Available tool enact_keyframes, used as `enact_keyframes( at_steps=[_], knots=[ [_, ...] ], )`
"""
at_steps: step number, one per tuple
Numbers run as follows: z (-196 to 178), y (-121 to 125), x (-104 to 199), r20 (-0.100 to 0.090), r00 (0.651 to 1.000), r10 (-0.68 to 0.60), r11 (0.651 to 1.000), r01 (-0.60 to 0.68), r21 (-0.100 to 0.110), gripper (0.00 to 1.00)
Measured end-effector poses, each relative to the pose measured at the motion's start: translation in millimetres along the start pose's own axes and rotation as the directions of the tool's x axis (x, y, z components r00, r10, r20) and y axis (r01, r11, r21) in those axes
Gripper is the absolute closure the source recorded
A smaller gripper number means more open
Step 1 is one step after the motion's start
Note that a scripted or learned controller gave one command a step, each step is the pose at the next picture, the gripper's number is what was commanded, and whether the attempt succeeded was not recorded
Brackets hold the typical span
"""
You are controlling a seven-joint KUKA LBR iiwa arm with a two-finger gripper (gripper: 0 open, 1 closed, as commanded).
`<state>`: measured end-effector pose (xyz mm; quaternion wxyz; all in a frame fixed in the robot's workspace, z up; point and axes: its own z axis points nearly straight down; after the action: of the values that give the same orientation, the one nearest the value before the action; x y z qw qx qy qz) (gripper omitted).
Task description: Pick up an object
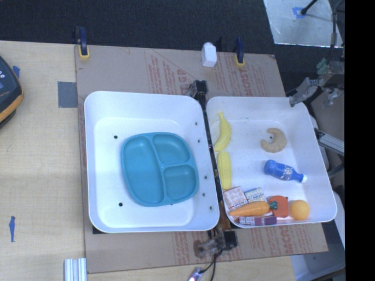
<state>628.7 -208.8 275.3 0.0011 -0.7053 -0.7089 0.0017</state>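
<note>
Gripper (pixel 306 90): a grey mechanism is seen at the far right corner of the right bin (pixel 313 134), above its rim; open or closed cannot be told at this size.
Held item: nothing is seen in the gripper.
Pickable objects: all are found in the right bin, none in the left.
Banana (pixel 223 132): laid along the right bin's left wall, far half.
Corn cob (pixel 224 170): laid just nearer than the banana, along the same wall, almost end to end with it.
Tan curved piece (pixel 274 139): placed mid-bin towards the far side, apart from the rest.
Blue bottle (pixel 283 170): laid on its side near the bin's middle, cap pointed right.
Near-edge cluster: a small printed box (pixel 235 196), a carrot (pixel 252 209), a red-orange item (pixel 279 205) and an orange ball (pixel 299 210) are packed close together along the near wall; exact contacts cannot be made out.
Left bin (pixel 94 174): a blue divided plate (pixel 159 168) is set flat near its middle, three compartments visible.
Bins: placed side by side, inner rims touching, on a cardboard sheet (pixel 146 69).
Clamps: the sheet's far edge is held by two blue clamps (pixel 82 41).
Bench (pixel 35 174): a light wood surface is seen left of the sheet; a yellow-and-black device (pixel 7 89) is cut off at the left edge.
</note>
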Motion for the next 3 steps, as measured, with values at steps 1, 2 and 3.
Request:
enact_keyframes(
  at_steps=[1,2,3],
  knots=[
    [94,28,36,-0.001,1.0,-0.001,1.0,0.001,0.002,0.0],
    [87,-96,57,-0.001,1.0,0.0,1.0,0.0,0.001,0.0],
    [154,-34,77,0.0,1.0,-0.001,1.0,0.001,0.001,0.0]
  ],
)
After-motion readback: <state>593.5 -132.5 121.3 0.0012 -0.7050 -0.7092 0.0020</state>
